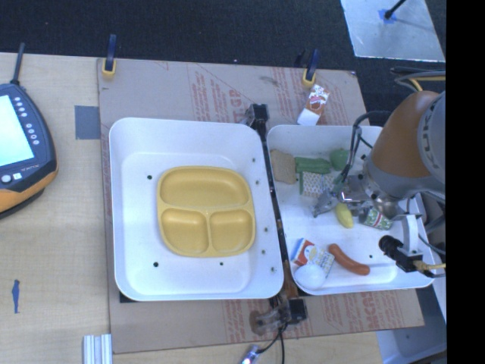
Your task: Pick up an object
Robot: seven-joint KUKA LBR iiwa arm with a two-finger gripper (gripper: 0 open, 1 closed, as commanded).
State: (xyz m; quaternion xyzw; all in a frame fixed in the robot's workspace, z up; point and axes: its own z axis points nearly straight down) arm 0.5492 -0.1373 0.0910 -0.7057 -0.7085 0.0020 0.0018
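The right white bin [394, 279] holds several small items. A tan block [282, 167] and green packets [312, 173] lie at its far left, with a green ball [339, 158] beside them. A yellow lemon-like piece [345, 216] and a green-labelled can [375, 218] sit mid-bin. Near the front lie a red sausage [348, 259], a red and white carton [311, 255] and a white round piece [309, 277]. My gripper [335, 202] hangs low over the middle of this bin, just above the yellow piece and next to the green packets. The wrist hides what lies right under it.
The left white bin [129, 203] carries a yellow divided tray [204, 209]. A small red and white packet [314, 103] lies on the cardboard behind the right bin. A handheld pendant [19, 150] rests at the far left. Blue clamps [111, 59] pin the cardboard's back edge.
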